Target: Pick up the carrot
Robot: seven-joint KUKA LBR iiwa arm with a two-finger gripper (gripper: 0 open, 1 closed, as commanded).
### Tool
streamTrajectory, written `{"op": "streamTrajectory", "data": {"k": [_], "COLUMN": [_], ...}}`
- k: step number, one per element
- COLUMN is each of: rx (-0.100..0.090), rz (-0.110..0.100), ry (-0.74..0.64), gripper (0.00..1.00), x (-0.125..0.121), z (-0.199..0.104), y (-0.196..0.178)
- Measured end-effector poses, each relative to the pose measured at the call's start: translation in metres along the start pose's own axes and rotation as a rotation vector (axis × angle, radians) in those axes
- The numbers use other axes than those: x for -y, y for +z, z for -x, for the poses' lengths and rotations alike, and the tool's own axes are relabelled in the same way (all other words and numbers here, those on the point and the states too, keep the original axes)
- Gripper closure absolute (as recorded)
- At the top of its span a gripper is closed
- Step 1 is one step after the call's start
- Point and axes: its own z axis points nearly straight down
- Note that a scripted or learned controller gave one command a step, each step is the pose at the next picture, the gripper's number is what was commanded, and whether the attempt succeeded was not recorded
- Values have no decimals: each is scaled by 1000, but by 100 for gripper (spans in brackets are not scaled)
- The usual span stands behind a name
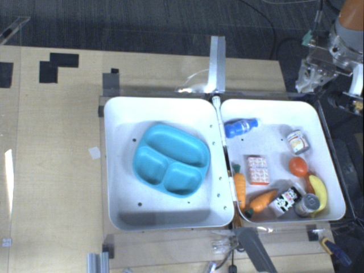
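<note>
An orange carrot (263, 200) lies slanted near the front edge of the right bin (318, 118), its green tip toward the front left. A second carrot-like orange piece (239, 190) with a green top lies along the bin's left wall, just left of the first. My gripper (309, 79) hangs beyond the right bin's back right corner, well above and far from both carrots. Nothing shows in it.
The right bin also holds a blue bottle (240, 127), a patterned box (257, 169), a small can (297, 141), an orange ball (298, 166), a banana (318, 191), a black-and-white carton (286, 200) and a tin (307, 204). The left bin (119, 169) holds a blue divided plate (170, 158).
</note>
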Motion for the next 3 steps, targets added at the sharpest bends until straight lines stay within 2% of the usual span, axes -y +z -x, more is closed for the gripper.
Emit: {"op": "streamTrajectory", "data": {"k": [1,2,3], "rx": [-1,-1,-2], "rz": [0,-2,0], "ry": [-11,64,256], "gripper": [100,100,100], "x": [7,61,108], "z": [-76,-86,-175], "y": [36,125,80]}}
